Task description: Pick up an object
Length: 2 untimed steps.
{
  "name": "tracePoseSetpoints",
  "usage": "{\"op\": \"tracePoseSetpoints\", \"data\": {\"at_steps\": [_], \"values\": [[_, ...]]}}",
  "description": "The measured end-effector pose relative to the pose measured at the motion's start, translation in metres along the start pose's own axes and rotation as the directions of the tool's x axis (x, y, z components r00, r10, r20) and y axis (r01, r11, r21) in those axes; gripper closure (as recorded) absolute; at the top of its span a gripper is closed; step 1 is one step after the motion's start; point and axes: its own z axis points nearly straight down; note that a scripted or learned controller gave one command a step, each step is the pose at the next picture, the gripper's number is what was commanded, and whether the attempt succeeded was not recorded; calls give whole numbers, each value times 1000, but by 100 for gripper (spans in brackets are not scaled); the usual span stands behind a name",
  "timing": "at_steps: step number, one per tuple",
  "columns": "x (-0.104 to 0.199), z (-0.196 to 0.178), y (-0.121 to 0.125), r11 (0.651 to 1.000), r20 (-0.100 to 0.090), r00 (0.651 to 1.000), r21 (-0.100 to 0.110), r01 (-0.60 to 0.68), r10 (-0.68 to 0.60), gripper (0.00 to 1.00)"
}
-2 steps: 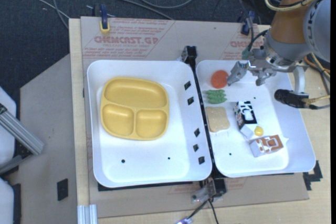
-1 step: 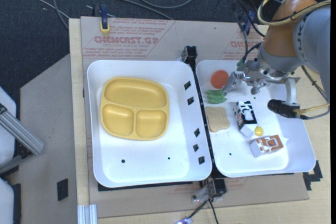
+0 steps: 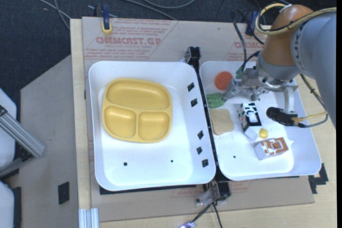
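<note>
Camera view: the arm [image 3: 299, 34] enters from the right and sets its gripper [image 3: 250, 94] low over the right bin [image 3: 304, 163]. Whether the tool is wide or narrow cannot be told at this slant, and nothing can be seen in its grasp.

Candidate objects all lie in the right bin: a red-orange round piece [image 3: 223, 80] near the far rim, a green piece [image 3: 215, 99] just beside it, a tan slab [image 3: 221, 120] by the divider, a black-and-white box [image 3: 250, 115] just below the tool, a small yellow item [image 3: 263, 133] and a white-and-orange packet [image 3: 271, 148]. The left bin [image 3: 107, 168] bears a yellow sectioned tray [image 3: 137, 109].

Recommended procedure: commit to one target, probably the black-and-white box, the nearest. Centre over it, align across its narrow side, descend straight, and avoid nudging the adjacent yellow item.
</note>
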Motion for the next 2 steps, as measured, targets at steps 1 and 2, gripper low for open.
{"op": "tracePoseSetpoints", "data": {"at_steps": [1, 2], "values": [[0, -13, 1, 1000, 0, 1000, -4, 0, 0, 100], [-5, -76, 2, 1000, 2, 1000, -10, -1, 1, 100]]}}
